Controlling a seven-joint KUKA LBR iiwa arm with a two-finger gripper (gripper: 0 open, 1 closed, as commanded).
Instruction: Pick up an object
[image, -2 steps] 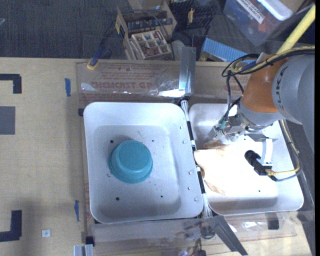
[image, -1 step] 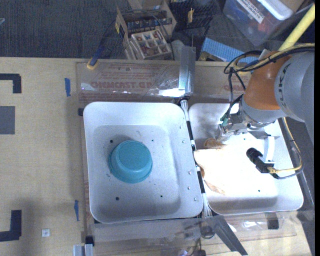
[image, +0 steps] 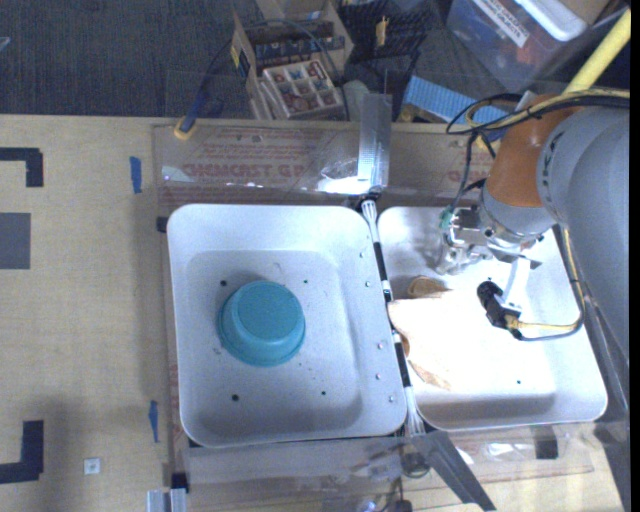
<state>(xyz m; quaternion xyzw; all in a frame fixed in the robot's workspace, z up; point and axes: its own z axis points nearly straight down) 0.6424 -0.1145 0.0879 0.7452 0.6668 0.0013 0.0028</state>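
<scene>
One arm, one set of jaws, lowered into the far part of the right bin. State of jaws: cannot tell; the metal tip is small and washed out by glare, and nothing is visibly between them.

Item 1: small tan object, just near-left of the jaws, close to the bin's left wall. Likely pick target.
Item 2: pale, flat object, near of item 1, lying along the same wall; outline lost in glare.
Item 3: black cable end hanging right of the jaws.
Item 4: blue bowl, upside down, mid left bin, well apart from the arm.

Risks, as judged: jaws sit beside item 1, not over it, so closing here could grasp nothing. Wall closeness may block one side. Cable could snag or drag contents.
</scene>
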